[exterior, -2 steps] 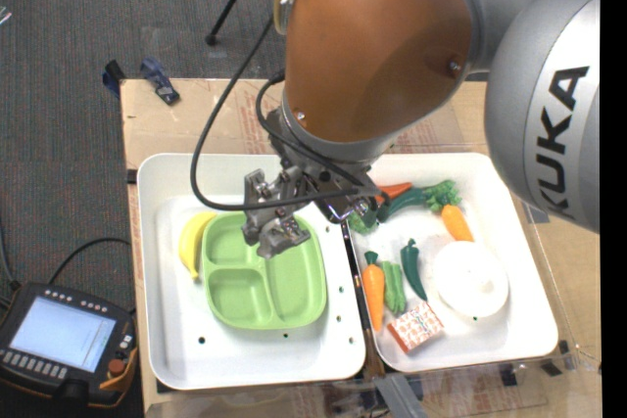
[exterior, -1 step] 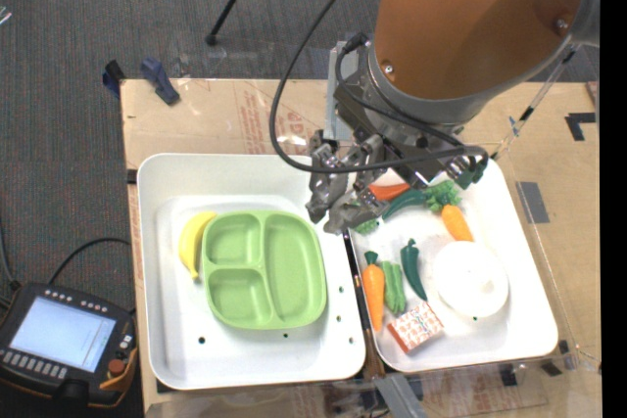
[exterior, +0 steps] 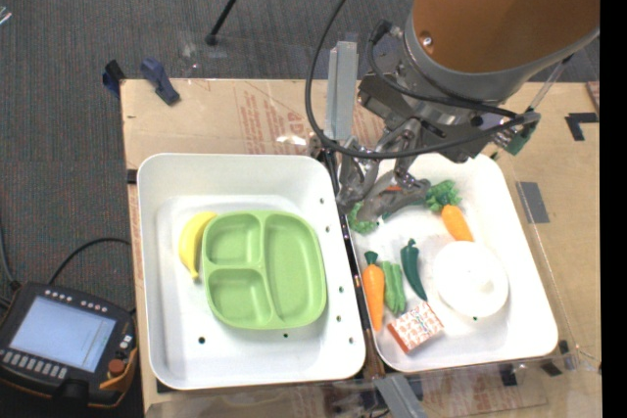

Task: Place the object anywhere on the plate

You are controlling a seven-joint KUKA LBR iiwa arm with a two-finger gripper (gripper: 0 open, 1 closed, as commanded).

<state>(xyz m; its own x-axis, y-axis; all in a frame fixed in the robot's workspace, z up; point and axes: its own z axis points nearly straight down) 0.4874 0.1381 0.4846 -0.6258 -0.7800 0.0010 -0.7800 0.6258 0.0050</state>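
A light green plate [exterior: 265,268] with three compartments lies in the left bin [exterior: 162,318]. A yellow banana [exterior: 191,241] pokes out from under the plate's left edge. My gripper [exterior: 377,201] hangs low over the back left corner of the right bin [exterior: 534,308], just right of the wall between the bins. A small green leafy piece [exterior: 363,223] lies right below it. An orange carrot with a green top [exterior: 451,215] sits just to its right. The arm's body hides the bin's back edge.
Further forward in the right bin lie a second carrot [exterior: 374,295], a pale green pod [exterior: 394,288], a dark green pepper [exterior: 412,268], a white round dish [exterior: 471,280] and a red and white carton [exterior: 416,326]. A teach pendant [exterior: 64,338] sits at the lower left.
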